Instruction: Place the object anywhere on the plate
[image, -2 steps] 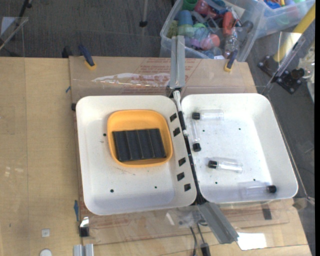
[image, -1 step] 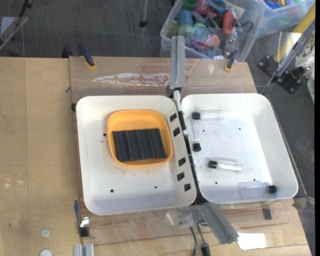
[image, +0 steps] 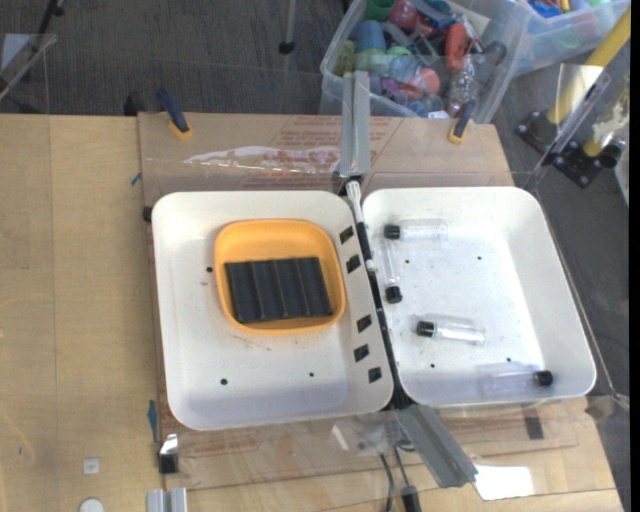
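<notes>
Slab (image: 278, 288), black and ridged, is taken here to be the task's object, and it lies flat in the middle of the plate (image: 275, 231), well inside the rim on every side.

The wooden surface (image: 70, 300) carries a sheet of cardboard (image: 250, 135), and on that sit the two bins, side by side and touching along a central seam. The left bin (image: 185, 330) holds the orange plate, set a little toward the far side. The right bin (image: 520, 225) holds several clear vials with black caps: one near the far wall (image: 420, 230), one toward the middle (image: 452, 330), one by the near right corner (image: 515, 380), and what looks like another against the seam (image: 388, 280). Behind the bins stands a clear tub (image: 430, 50) of bright oddments.

If the slab is indeed the object, the task looks finished: it rests wholly on the plate and nothing leans or hangs over. If a vial was meant instead, all of the work is left, since each vial lies in the other bin, well apart from the plate.

Whether the claw is apart or together cannot be told, nor can the slab's place be set against it.
</notes>
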